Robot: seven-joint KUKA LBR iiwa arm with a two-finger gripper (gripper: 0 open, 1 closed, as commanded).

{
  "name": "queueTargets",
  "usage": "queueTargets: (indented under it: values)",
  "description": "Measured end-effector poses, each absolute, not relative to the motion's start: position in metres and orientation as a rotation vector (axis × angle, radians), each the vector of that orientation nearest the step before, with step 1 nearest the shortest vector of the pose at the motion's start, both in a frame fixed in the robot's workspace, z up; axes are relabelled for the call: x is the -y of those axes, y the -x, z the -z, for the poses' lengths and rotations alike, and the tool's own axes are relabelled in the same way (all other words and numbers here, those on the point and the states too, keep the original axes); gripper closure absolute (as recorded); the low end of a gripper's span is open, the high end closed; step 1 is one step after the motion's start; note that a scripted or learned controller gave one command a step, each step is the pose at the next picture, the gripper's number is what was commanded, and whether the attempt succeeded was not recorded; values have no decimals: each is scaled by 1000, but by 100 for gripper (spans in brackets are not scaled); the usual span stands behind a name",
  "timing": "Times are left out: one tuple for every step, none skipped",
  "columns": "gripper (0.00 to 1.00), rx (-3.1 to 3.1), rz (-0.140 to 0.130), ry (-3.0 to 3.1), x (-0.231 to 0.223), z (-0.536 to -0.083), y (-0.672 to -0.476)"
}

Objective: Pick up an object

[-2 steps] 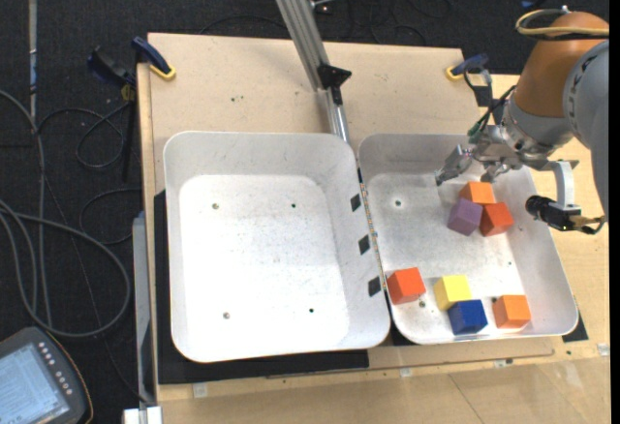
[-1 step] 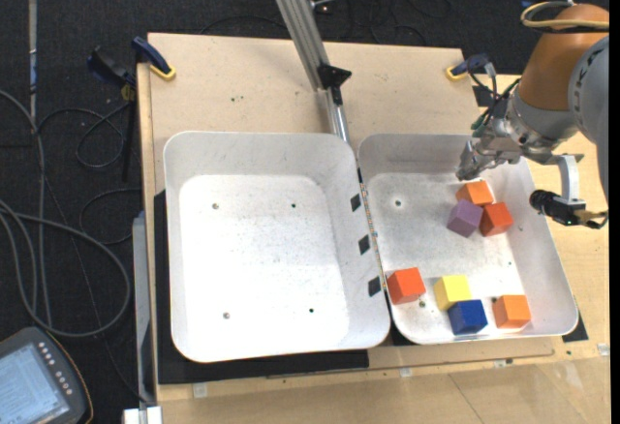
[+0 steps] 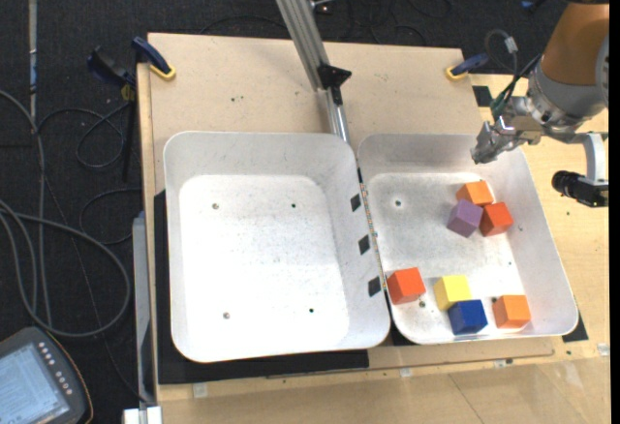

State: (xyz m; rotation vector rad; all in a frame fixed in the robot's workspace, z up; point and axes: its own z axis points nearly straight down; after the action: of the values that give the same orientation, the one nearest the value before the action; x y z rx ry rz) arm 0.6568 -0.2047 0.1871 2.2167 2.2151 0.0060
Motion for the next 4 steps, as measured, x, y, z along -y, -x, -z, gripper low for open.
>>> queueTargets:
  values:
    - [100, -2219, -4, -2216, 205, -216, -658]
    - [100, -2230, 0, -2216, 158, -211, -649]
    - [100, -2230, -2, -2214, 110, -223, -646]
    - [100, -2233, -1, -2214, 51, -224, -631]
